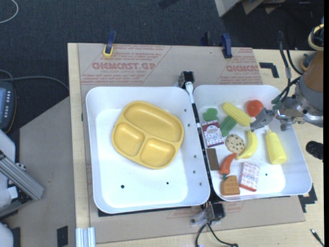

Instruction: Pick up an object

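Gripper [273, 118]: over right bin [295, 185], fingers spread wide, holding nothing, above the yellow block [276, 148]. Tomato [254, 107] just left of gripper; corn cob [236, 113] and banana [251, 144] further left. Cookie [235, 143], carrot [226, 163] beyond. Yellow divided plate [147, 134] in left bin [100, 179].

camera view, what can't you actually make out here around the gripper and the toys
- Gripper: finger state unreadable, too small and grey on white, in the camera view.
- Arm: cut off by the right edge.
- Red packet: label print too small to read.
- Red ball: its right side hidden behind the gripper.
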You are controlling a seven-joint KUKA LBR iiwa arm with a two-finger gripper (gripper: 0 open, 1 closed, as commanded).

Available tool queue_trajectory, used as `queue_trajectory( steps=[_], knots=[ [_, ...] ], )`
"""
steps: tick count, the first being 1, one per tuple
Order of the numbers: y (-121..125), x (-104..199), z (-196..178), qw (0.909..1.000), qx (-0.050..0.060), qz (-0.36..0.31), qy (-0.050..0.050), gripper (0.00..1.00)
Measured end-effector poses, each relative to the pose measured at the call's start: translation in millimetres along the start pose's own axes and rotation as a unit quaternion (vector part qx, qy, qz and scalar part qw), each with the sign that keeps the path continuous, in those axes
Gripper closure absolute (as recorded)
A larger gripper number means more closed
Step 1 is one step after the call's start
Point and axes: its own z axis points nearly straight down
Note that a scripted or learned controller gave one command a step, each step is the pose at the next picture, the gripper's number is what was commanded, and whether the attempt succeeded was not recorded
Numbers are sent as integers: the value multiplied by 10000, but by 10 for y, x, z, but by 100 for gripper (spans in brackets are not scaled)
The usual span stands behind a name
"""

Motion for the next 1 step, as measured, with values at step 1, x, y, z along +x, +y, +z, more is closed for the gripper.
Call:
queue_trajectory(
  steps=[1],
  knots=[
    [3,86,463,10000,27,2,11,0]
  ],
)
